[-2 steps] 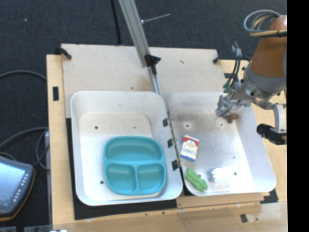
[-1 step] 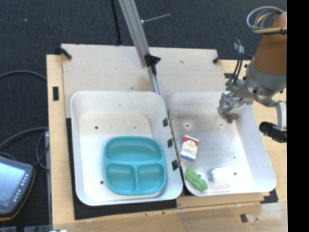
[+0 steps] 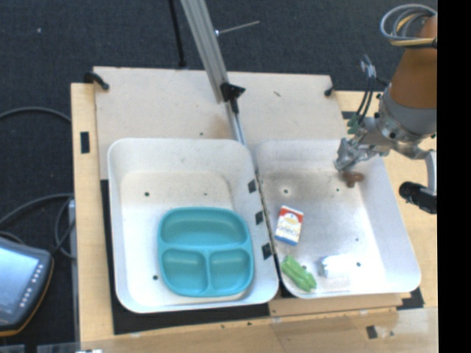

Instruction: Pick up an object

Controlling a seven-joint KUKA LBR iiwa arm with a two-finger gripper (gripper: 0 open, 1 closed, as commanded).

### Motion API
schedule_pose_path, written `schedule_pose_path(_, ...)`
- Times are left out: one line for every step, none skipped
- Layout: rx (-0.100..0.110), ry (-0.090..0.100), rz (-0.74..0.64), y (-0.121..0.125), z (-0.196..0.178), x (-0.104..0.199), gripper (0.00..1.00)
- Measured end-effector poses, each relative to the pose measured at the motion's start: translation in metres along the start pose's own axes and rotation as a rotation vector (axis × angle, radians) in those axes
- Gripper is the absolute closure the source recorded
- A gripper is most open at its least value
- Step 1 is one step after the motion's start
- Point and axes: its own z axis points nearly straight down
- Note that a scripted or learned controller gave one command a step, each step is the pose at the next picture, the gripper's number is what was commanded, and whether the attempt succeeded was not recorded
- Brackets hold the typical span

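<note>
Gripper (image 3: 352, 169) hovered over right bin (image 3: 383, 219) far corner, grip state unclear; small carton (image 3: 288, 226), green toy (image 3: 299, 273) lay well below-left.

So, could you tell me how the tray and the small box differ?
The tray is teal and lies in the left bin; the box is white, orange and blue and lies in the right bin. The tray is far larger than the box, and it has three compartments. Both lie flat.
</note>
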Motion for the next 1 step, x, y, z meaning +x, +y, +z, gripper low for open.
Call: schedule_pose_path(-0.002, -0.001, -0.002, 0.0005, -0.0105, -0.0013, 1.00)
